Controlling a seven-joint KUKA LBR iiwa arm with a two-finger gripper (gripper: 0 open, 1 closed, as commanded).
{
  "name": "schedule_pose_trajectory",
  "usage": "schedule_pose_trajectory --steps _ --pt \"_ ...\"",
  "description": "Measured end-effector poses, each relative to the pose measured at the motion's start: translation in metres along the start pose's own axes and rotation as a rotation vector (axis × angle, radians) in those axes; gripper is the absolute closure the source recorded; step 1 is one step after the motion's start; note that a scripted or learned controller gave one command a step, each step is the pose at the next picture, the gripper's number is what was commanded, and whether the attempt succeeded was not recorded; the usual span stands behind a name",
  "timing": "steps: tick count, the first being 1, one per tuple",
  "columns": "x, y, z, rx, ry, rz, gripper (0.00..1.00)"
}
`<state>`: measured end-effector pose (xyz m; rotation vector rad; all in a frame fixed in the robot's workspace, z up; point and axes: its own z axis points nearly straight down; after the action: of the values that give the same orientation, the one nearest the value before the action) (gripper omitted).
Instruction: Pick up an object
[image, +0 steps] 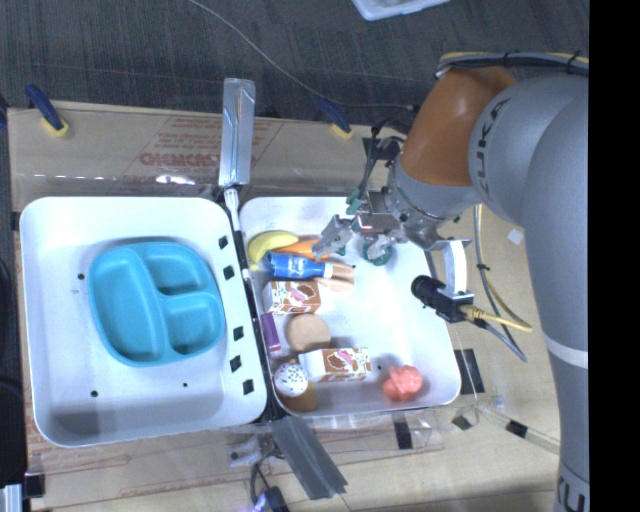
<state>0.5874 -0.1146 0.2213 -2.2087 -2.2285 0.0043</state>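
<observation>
Two fingers (352, 232) hang spread with nothing between them, low over the top of the right bin (425, 335), just beside the blue bottle (296, 266), the banana (270, 244) and the carrot (310, 245). Nothing's picked yet, I'd say: the pile lies along the bin's left wall, cartons (338, 364), bread roll (308, 329) and pink lump (403, 382) further down, so the grasp and lift remain. The left bin (50, 300) holds a blue tray (158, 301).

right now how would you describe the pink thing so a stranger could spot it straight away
Look at the right-hand white bin, the one crowded with small items rather than the one holding the blue tray. Go to its near right corner. The pink lump sits there apart from the pile, just right of a small carton, and is the only pink, rounded item.
</observation>
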Motion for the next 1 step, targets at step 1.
schedule_pose_trajectory --steps 1 --pt "-0.0090 0.0056 0.1143 -0.006 -0.001 -0.125 0.00"
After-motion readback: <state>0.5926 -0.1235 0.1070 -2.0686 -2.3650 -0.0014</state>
